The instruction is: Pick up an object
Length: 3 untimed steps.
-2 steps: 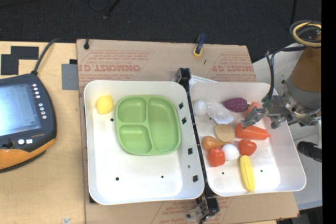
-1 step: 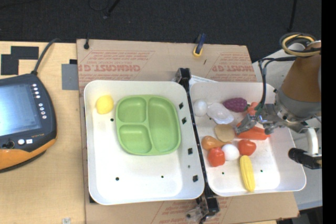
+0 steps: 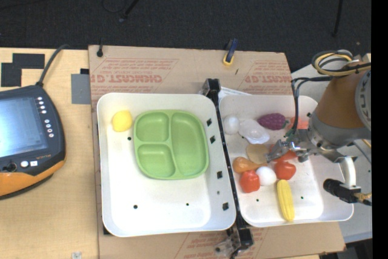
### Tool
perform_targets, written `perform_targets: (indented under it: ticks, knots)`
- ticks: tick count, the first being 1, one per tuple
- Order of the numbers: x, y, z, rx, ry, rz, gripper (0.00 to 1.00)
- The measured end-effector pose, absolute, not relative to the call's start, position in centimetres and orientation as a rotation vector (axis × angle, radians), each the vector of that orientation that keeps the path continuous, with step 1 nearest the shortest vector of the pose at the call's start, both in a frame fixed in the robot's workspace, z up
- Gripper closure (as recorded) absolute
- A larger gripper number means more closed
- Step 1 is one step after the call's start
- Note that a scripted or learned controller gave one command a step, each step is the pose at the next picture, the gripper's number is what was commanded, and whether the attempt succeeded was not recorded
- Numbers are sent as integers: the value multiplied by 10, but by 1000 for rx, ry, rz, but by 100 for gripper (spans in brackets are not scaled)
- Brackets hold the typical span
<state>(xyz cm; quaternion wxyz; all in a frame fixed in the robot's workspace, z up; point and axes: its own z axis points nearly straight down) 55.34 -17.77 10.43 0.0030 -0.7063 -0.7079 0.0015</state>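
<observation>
My gripper (image 3: pixel 285 151) reaches in from the right and hangs low over the middle of the right bin (image 3: pixel 330 206). Directly below it in the view lies a red tomato-like ball (image 3: pixel 286 170), with a white egg (image 3: pixel 265 176) and a red pepper (image 3: pixel 249 181) to its left. An orange piece (image 3: pixel 244 164) and a tan piece (image 3: pixel 257 153) lie just left of the gripper. A yellow corn cob (image 3: pixel 285 199) rests nearer the front. Behind are a purple item (image 3: pixel 272 121), a clear crumpled thing (image 3: pixel 252 130) and a small white ball (image 3: pixel 231 124).
The left bin (image 3: pixel 157 209) holds a green divided plate (image 3: pixel 170 144) and a yellow lemon (image 3: pixel 121 121) at its back left corner. A black divider (image 3: pixel 223 154) runs between the bins. A handheld control pad (image 3: pixel 27 136) lies on the bench at far left.
</observation>
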Motion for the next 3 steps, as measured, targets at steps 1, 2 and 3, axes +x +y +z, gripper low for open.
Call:
perform_targets:
  ticks: [1,2,3]
  knots:
    - [555,-176,89,-2222,-2220,0,0]
    - [553,-178,98,-2225,-2211,2,100]
    - [557,-169,151,-2222,-2222,-2,100]
